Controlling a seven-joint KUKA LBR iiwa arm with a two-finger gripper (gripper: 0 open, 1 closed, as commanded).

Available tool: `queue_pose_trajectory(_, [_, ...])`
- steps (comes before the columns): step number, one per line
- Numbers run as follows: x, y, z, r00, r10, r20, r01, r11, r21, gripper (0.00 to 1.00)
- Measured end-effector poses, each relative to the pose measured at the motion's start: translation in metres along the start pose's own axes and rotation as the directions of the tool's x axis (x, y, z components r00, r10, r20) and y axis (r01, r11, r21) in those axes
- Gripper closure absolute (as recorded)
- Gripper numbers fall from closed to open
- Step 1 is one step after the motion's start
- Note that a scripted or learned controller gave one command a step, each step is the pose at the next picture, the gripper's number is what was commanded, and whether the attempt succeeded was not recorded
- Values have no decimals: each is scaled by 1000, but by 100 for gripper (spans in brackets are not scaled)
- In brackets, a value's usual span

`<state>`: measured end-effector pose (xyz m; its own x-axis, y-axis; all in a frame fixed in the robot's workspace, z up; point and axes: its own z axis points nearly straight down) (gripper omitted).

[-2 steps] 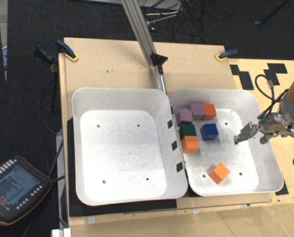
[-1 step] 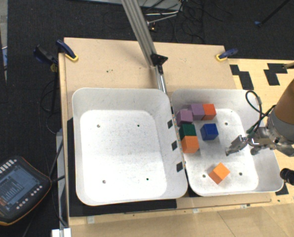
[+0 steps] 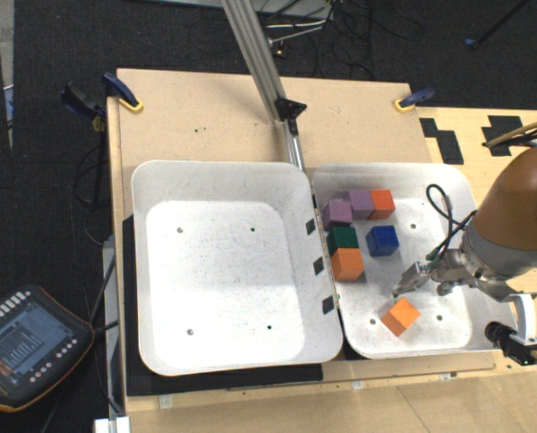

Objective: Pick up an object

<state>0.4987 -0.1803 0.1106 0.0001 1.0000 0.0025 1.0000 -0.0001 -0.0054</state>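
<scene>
Fingers [image 3: 411, 280] of the gripper [image 3: 415, 279] look spread, pointing left and down with nothing between them, hovering just above the lone orange cube [image 3: 401, 317] near the front of the right bin [image 3: 458, 332]. Behind them the wrist slants up right into the orange band [image 3: 521, 201]. Farther back, a blue cube [image 3: 383, 240] and a cluster of blocks [image 3: 351, 228] sit by the bin's left wall.

Blocks [image 3: 363, 233] lie in the right bin [image 3: 458, 332], beside the left bin [image 3: 160, 350].
</scene>
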Motion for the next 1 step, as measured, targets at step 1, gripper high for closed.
queue_pose_trajectory(1, [-1, 2, -13, 1000, 0, 3, 0, 1000, -8, 100])
